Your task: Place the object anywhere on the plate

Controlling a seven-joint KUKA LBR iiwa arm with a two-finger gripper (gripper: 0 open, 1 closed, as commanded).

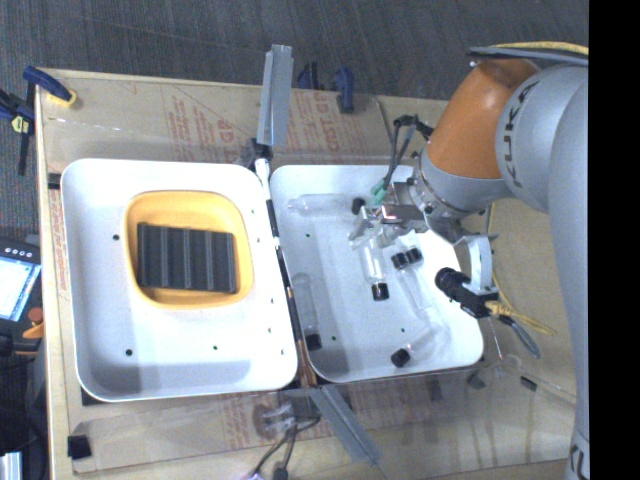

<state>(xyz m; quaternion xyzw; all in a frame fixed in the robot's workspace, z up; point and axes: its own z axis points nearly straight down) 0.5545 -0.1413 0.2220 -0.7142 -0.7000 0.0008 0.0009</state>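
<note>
We saw the pincer [380, 230] hovering low over the right white bin [330, 353], its grip state unreadable, the clear plastic object [375, 258] just beneath looking light, slick and best pinched midway, well apart from the yellow plate [190, 208].

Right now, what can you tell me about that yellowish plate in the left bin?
The plate is a rounded-square dish with a broad yellow-orange rim, probably plastic, lying flat in the upper middle of the left bin. A dark, ribbed rectangular insert covers its centre, with lengthwise ridges running toward the camera. It rests on the bin floor, apart from the walls. The arm's gripper works over the right bin, well away from it.
</note>
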